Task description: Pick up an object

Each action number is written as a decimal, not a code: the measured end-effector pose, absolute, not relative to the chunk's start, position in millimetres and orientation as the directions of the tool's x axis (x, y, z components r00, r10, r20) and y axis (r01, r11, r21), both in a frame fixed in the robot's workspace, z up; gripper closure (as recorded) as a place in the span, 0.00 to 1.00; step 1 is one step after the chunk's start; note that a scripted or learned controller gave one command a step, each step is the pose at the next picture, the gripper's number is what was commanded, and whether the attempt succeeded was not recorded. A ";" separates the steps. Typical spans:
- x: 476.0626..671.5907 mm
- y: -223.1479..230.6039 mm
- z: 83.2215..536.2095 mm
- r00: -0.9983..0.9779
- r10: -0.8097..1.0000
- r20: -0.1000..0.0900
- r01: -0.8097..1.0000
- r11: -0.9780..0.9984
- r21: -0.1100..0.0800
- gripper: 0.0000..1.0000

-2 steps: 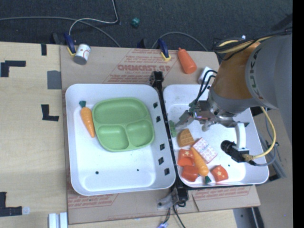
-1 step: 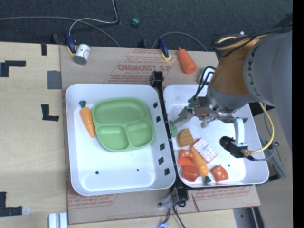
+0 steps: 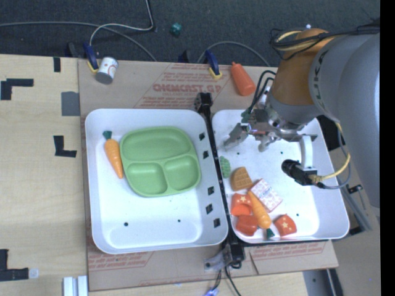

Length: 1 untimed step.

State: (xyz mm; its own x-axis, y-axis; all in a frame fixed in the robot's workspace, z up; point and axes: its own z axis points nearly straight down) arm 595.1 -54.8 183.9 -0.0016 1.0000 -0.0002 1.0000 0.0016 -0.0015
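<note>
My gripper (image 3: pixel 250 139) hangs over the upper left part of the right bin (image 3: pixel 327 217), fingers spread open with bare white floor between them. Below it lie several toy foods: a brown bread slice (image 3: pixel 241 178), a pink checked packet (image 3: pixel 266 193), an orange carrot (image 3: pixel 259 209), a red tomato piece (image 3: pixel 245 225) and a red strawberry-like piece (image 3: pixel 286 225). A small green piece (image 3: pixel 224 165) sits by the bin's left wall. Nothing is between the fingers.
The left bin (image 3: pixel 108 227) holds a green divided plate (image 3: pixel 160 161) and a small carrot (image 3: pixel 113 155) at its left. Outside the bins, an orange carrot toy (image 3: pixel 242 79) and a small can (image 3: pixel 107 69) lie on the cardboard. The arm's grey body covers the right bin's upper right.
</note>
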 end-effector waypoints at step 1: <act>535.9 -57.4 183.9 -0.001 1.000 0.000 1.000 0.001 -0.002 0.00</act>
State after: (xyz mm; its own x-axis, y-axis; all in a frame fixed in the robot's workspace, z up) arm 535.9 -57.4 183.9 -0.0009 1.0000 -0.0004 1.0000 0.0009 -0.0022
